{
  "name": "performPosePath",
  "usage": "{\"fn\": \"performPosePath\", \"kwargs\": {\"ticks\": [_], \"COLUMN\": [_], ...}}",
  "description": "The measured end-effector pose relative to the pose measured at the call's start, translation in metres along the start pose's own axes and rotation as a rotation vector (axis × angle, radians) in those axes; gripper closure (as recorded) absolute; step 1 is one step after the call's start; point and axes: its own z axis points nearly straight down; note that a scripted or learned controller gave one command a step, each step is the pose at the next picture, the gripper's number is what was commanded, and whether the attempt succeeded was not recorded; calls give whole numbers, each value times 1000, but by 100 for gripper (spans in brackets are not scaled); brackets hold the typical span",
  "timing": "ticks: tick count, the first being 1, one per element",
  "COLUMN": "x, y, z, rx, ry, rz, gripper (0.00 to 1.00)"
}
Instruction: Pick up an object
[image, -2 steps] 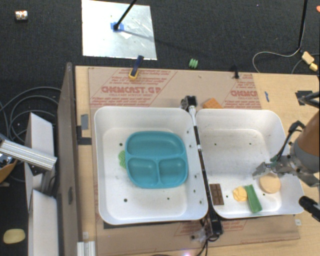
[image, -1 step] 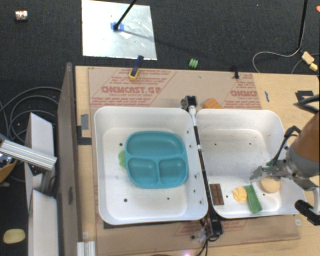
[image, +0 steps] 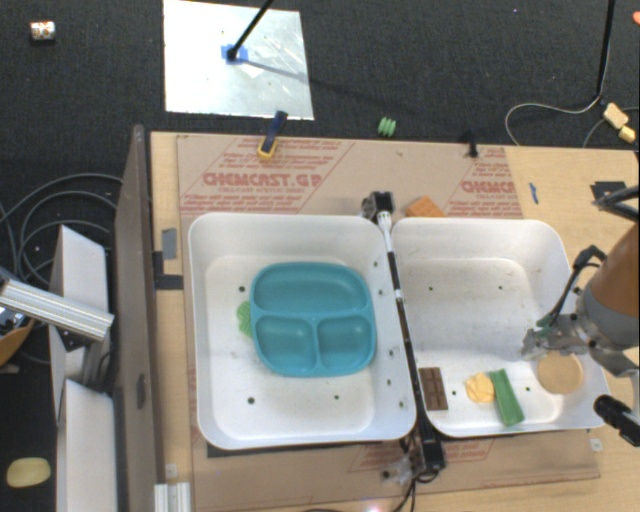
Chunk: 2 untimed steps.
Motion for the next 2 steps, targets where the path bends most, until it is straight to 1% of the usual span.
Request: {"fn": "performPosePath", "kwargs": {"ticks": [1,2], "x": [2,2], "y": [73,67], "z": [-103,-96], "rx": [1,15], "ry": [1,6], "rz": [-7,-2], "gripper": [100,0]}}
